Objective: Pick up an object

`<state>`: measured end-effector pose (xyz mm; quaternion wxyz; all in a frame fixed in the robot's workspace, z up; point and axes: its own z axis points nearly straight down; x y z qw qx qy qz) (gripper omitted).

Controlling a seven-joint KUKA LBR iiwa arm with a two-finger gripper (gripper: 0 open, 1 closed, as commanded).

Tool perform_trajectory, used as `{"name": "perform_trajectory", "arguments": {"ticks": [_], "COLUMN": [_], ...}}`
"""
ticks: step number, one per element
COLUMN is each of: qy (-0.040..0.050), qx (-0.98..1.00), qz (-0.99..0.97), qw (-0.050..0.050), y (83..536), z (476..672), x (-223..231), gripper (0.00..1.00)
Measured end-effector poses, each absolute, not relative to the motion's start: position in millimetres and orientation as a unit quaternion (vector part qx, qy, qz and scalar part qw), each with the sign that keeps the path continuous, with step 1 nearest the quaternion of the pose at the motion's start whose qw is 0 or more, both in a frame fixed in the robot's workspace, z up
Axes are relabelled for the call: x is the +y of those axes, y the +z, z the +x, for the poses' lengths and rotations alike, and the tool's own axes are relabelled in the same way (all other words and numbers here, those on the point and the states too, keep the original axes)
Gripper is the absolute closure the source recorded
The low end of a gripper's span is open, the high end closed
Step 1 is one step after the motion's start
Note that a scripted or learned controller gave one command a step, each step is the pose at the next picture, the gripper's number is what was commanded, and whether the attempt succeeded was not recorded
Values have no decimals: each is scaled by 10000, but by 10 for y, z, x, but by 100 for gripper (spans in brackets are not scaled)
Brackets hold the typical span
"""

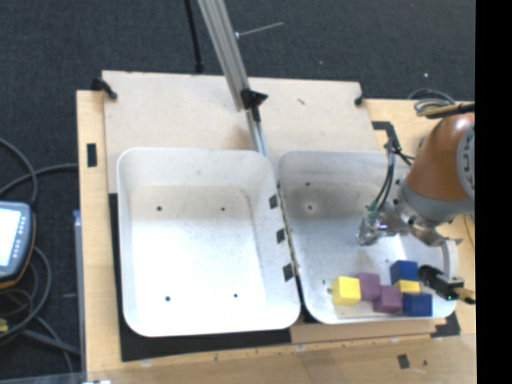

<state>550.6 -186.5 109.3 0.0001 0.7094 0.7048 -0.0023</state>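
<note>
the gripper (373, 229) is hanging low inside the right bin (320, 174), near that bin's middle; whether it is apart or together cannot be told, and nothing is showing in it. the blocks are lying in a cluster at the right bin's near edge, apart from the gripper: a yellow block (347, 290), two purple blocks (380, 292) touching it, and blue blocks (410, 288) with a yellow piece between them. the left bin (200, 238) is sitting just beside the right bin on the bench (96, 214).
</note>
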Motion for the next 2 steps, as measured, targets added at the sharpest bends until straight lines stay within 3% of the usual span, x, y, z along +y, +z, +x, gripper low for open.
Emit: {"name": "perform_trajectory", "arguments": {"ticks": [1, 2], "qy": [5, 18], "qx": [7052, 7094], "qz": [7090, 7048], "qw": [14, 27], "y": [1093, 973], "z": [5541, 6307], "x": [-1823, -1619], "gripper": [0, 0]}}
